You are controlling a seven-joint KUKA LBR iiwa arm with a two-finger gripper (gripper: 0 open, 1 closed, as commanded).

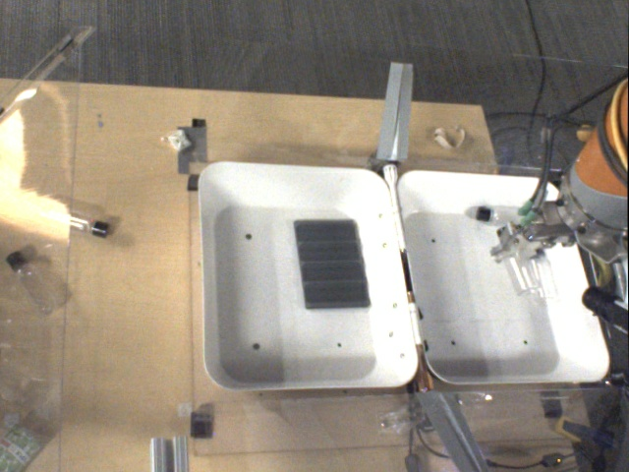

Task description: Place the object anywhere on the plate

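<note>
hand over the right bin, dark ridged plate in the left bin

the hand, with clear see-through fingers, hangs over the right bin near that bin's right edge, pointing down toward its floor; i cannot tell how far it is open, nor whether anything sits between the fingers; the grey arm with its orange band comes in over the counter's right edge; a small dark object lies near the right bin's back edge, just left of the hand; the plate, dark and ridged, lies flat at the middle of the left bin; the bins touch side by side on the wooden counter
</note>
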